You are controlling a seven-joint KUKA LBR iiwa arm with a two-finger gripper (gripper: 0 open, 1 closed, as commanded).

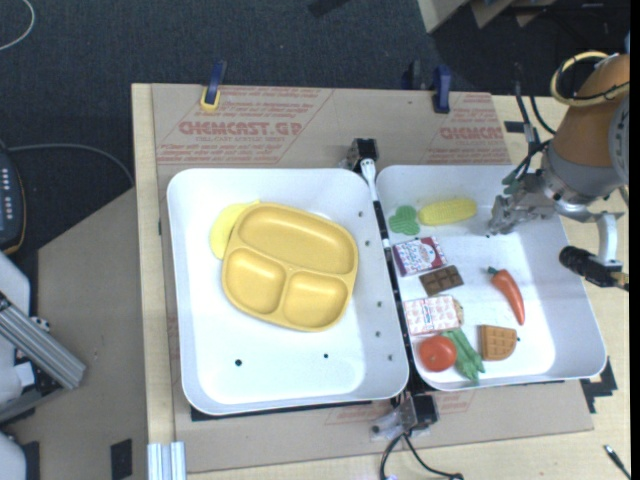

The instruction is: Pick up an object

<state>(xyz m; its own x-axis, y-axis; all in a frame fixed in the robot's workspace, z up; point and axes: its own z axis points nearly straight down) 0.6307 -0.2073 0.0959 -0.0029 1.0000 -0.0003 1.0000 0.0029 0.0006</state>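
**My gripper hovers over the back of the right bin, nothing visibly in its grasp**

My two-finger gripper (507, 215) hangs over the far right part of the shallow white right-hand bin (580, 308), reaching in from the right under my grey arm with its orange band (590, 118). I cannot tell how far apart my fingers stand; they are small and dark against the white floor, and I see nothing between them.

The nearest object is a yellow plastic corn cob (447, 211), lying just to the left of my gripper, apart from it. Beside it, further left, sits a small green leafy vegetable toy (404, 220). Below those lie a purple-and-white snack packet (417, 256), a flat dark brown chocolate bar (441, 280), and a red-and-white printed packet (432, 315). A red chilli pepper with a green stem (509, 292) lies alone, toward me from the gripper and well apart from it. At the near edge are a round red tomato (437, 353), a green bean pod (466, 356) touching it, and a brown waffle piece (497, 342).

The shallow white left-hand bin (200, 288) holds a yellow three-compartment plastic tray (290, 266), with a flat yellow round disc (224, 229) showing partly from under its left edge.
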